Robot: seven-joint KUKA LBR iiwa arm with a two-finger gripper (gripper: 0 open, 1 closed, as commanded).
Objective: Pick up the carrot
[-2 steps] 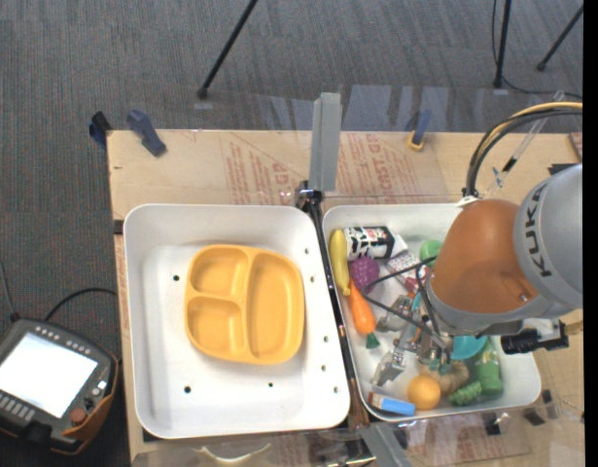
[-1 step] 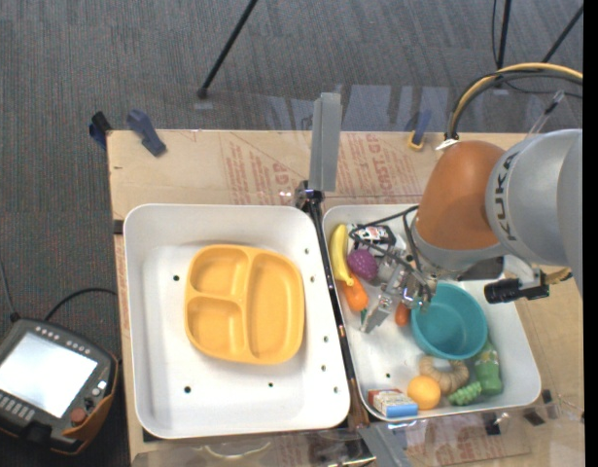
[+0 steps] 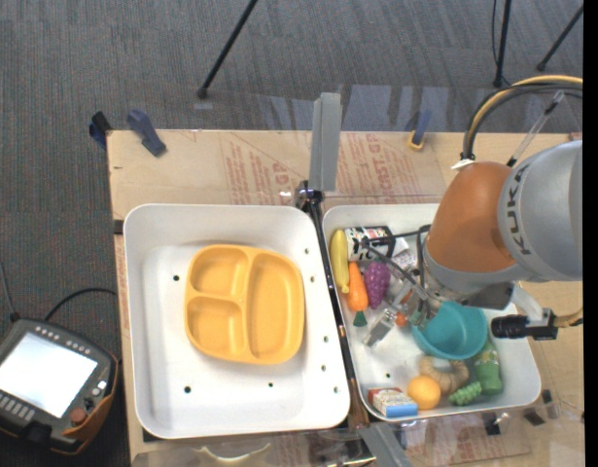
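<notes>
Cluttered right white bin [image 3: 528, 363]: small orange carrot [image 3: 358, 294] wedged beside purple grapes [image 3: 376, 280]; claw [image 3: 384, 321] state indiscernible; risks snagging grapes.

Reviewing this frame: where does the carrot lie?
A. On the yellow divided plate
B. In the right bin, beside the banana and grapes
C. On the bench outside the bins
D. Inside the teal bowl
B: the carrot lies in the right bin, between the banana and the grapes.
</notes>
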